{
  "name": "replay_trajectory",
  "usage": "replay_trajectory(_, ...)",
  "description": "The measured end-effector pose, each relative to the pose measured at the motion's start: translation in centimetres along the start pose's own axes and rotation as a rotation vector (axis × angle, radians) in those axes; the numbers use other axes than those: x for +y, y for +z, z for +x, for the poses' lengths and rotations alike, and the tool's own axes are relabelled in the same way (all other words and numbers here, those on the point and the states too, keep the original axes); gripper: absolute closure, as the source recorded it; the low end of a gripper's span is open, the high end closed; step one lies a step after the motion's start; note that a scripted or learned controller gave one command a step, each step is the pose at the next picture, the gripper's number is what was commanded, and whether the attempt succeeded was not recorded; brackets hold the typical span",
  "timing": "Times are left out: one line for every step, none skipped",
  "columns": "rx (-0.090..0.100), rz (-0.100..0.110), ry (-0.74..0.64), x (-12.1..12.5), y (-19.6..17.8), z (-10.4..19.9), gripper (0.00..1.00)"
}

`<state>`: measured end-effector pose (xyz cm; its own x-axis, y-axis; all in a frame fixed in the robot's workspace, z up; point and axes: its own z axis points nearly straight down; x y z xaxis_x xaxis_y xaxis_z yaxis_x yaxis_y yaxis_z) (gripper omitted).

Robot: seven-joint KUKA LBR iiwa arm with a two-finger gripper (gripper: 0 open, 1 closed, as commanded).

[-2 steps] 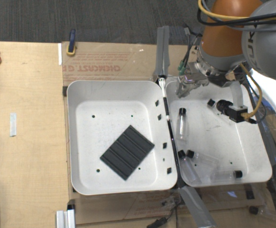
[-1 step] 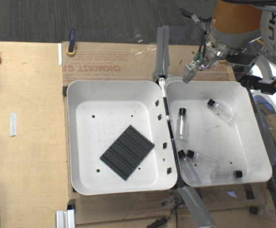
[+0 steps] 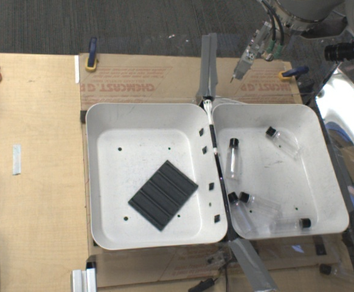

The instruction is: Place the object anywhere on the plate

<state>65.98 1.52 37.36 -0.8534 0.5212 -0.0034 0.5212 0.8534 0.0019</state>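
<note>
A dark grey ribbed plate [image 3: 163, 194] lies flat and turned diagonally on the floor of the left bin [image 3: 104, 163]. Several clear vials with black caps lie in the right bin [image 3: 311, 163]: one upright-looking vial [image 3: 233, 157] near the divider, one vial [image 3: 281, 139] at the back, and others [image 3: 254, 202] along the front. My gripper [image 3: 245, 64] hangs above the cardboard behind the right bin's back-left corner, well above and apart from the vials. I see nothing in it.
Brown cardboard [image 3: 134, 81] lies behind the bins, with blue-and-yellow clamps [image 3: 92, 56] at its corners. A wooden bench surface [image 3: 31, 163] extends to the left, carrying small items. A grey bar [image 3: 208, 66] runs up from between the bins.
</note>
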Motion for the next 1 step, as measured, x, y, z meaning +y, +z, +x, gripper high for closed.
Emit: replay_trajectory(0.002, 0.000, -0.483, -10.90, 2.16, 1.46, 1.00)
